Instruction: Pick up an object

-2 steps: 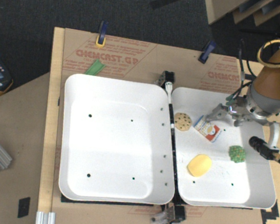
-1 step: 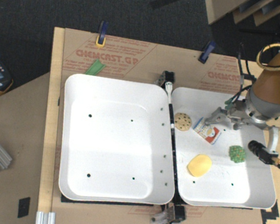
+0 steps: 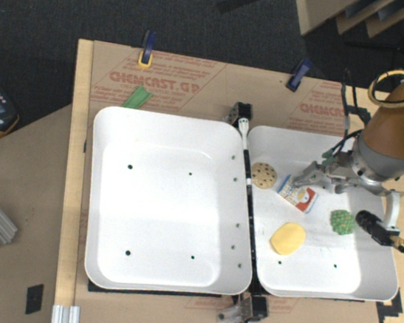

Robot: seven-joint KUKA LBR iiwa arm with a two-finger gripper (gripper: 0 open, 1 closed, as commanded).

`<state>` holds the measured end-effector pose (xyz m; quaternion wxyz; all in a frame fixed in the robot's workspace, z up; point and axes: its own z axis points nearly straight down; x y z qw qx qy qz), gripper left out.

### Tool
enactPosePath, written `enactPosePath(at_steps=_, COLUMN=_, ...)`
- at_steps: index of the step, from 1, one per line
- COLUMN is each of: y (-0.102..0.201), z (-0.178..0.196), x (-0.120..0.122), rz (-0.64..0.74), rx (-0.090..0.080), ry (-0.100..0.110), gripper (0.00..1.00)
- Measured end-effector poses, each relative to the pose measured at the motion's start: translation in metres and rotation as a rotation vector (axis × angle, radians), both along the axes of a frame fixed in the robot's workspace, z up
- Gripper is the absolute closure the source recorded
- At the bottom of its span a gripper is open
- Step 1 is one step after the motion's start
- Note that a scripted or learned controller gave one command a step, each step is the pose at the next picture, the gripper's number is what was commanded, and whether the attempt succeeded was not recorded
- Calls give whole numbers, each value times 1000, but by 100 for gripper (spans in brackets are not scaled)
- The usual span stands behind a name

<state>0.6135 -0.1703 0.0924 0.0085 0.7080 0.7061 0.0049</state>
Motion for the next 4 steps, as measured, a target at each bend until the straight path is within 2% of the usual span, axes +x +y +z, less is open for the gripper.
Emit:
enactPosePath(at_steps=1, y=14, z=0, x=-12, rz=1, rx=-1, ry=1, gripper=0)
enactPosePath(at_steps=2, y=14, z=-1, x=-12, rz=1, rx=-1, ry=1, gripper=0)
enactPosePath(at_steps=3, y=-15, z=-2, x=10, rz=3, rx=6, ry=8, gripper=0)
enactPosePath(at_steps=4, y=14, z=-2, x=20, rz=4, rx=-2, ry=5, gripper=0)
